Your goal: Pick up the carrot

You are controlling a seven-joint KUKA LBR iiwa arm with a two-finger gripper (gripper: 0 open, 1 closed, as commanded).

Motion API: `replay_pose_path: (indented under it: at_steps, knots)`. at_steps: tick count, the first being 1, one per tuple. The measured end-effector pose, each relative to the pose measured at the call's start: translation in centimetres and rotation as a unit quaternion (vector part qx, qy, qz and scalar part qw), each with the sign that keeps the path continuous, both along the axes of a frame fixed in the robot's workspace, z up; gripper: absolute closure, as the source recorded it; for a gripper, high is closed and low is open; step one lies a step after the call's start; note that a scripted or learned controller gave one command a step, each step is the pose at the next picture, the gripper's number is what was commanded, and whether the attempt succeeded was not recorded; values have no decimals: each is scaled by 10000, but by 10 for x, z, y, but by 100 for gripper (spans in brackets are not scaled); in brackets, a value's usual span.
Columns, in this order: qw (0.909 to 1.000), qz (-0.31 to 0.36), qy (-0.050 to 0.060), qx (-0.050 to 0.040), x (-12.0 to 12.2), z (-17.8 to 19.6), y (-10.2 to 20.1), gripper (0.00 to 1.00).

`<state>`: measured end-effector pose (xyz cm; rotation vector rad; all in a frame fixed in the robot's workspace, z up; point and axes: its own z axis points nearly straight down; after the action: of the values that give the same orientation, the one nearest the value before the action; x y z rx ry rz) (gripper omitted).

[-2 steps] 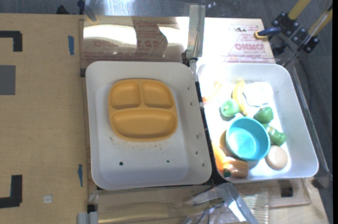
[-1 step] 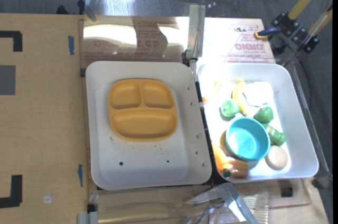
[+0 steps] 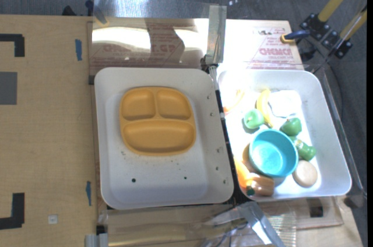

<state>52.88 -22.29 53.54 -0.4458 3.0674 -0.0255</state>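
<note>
Orange carrot lies at the right bin's near edge, touching a blue bowl, an egg nearby. Left bin holds a yellow divided plate

Orange carrot, lying at right bin's front-left edge — partly tucked under blue bowl

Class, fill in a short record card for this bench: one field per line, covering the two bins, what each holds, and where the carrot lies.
left bin: orange divided plate
right bin: toy foods and a blue bowl
carrot: near-left corner of right bin, partly under the bowl
other items: banana, green apple, egg
</note>
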Motion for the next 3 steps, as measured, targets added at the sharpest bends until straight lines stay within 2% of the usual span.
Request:
replay_pose_path:
  at_steps: [1,2,3]
  knots:
    - [10000,-1,6,3,0,-1,0,0]
    - [10000,-2,-58,-13,2,13,0,100]
    - [10000,-3,-53,-11,2,12,0,0]
